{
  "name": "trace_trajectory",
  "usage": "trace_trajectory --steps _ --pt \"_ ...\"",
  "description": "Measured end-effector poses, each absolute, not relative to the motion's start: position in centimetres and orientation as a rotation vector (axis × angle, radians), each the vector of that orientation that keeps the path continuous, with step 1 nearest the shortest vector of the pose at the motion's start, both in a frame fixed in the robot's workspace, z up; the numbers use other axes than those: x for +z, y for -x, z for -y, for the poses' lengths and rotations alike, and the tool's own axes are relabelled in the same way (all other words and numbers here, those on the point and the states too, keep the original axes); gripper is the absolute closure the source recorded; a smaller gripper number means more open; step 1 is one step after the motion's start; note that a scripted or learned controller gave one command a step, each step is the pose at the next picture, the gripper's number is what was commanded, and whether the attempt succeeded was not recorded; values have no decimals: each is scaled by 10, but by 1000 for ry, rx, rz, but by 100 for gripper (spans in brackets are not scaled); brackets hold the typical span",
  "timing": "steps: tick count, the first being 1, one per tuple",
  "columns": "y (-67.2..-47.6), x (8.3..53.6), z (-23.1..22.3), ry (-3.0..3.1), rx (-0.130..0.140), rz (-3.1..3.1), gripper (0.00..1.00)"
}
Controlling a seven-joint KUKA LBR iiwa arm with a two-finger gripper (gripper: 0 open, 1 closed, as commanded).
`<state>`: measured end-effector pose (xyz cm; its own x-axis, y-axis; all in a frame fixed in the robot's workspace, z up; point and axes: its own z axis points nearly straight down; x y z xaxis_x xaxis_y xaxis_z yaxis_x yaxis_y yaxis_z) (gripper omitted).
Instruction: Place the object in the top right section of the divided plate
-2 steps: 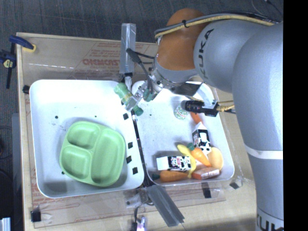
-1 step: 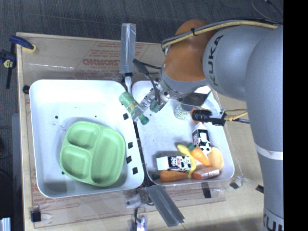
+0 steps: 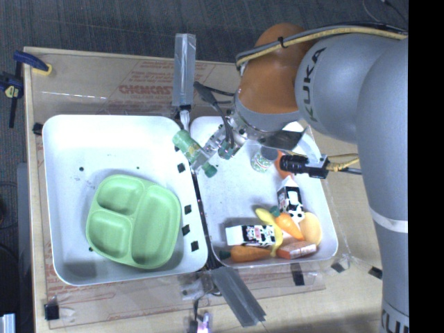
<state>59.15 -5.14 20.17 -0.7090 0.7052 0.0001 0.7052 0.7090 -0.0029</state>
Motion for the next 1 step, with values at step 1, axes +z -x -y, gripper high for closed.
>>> trace_trajectory --steps 1 --pt "-566 191 8 846 2 3022 100"
